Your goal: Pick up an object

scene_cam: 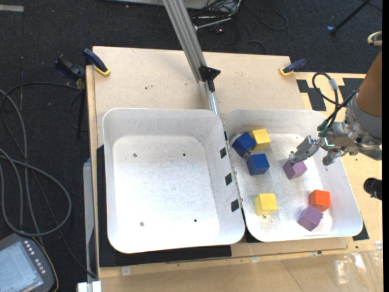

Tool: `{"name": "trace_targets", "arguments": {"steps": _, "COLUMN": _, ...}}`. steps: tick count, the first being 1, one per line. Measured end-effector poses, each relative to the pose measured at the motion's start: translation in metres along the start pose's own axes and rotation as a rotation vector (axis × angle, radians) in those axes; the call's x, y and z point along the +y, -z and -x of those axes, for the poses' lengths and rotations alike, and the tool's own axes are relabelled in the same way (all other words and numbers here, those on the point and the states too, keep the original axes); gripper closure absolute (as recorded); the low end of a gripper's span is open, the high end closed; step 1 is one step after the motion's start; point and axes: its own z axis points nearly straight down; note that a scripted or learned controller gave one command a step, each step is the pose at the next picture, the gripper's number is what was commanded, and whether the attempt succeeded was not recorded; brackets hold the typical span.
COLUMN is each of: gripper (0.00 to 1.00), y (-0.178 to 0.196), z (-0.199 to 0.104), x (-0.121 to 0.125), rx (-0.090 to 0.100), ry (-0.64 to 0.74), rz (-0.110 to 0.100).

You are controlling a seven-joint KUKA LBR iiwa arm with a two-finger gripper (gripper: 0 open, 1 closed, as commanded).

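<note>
My gripper (316, 154) hangs over the right bin (347, 190), reaching in from the right, and it is open with nothing between its fingers. A purple cube (295, 168) lies just below the left fingertip (301, 153), beside it rather than inside the gap. Two blue cubes (243, 143) (258, 163) and a yellow cube (261, 138) cluster at the bin's upper left. Toward the front lie another yellow cube (265, 203), an orange cube (319, 199) and a second purple cube (310, 218).
The left bin (121, 163) adjoins the right one along a shared middle edge. A slanted metal pole (185, 32) comes down to the back of that edge. Clamps (97, 62) (293, 67) sit at the board's far corners.
</note>
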Motion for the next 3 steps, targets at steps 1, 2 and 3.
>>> {"name": "trace_targets", "arguments": {"steps": 1, "gripper": 0.00, "y": 0.002, "z": 0.000, "x": 0.001, "rx": -0.001, "ry": -0.002, "rz": 0.005}}
{"name": "trace_targets", "arguments": {"steps": 2, "gripper": 0.00, "y": -0.058, "z": 0.008, "x": 0.000, "rx": 0.000, "ry": -0.004, "rz": -0.003}}
{"name": "trace_targets", "arguments": {"steps": 3, "gripper": 0.00, "y": -0.122, "z": 0.005, "x": -0.005, "rx": 0.001, "ry": -0.004, "rz": -0.004}}
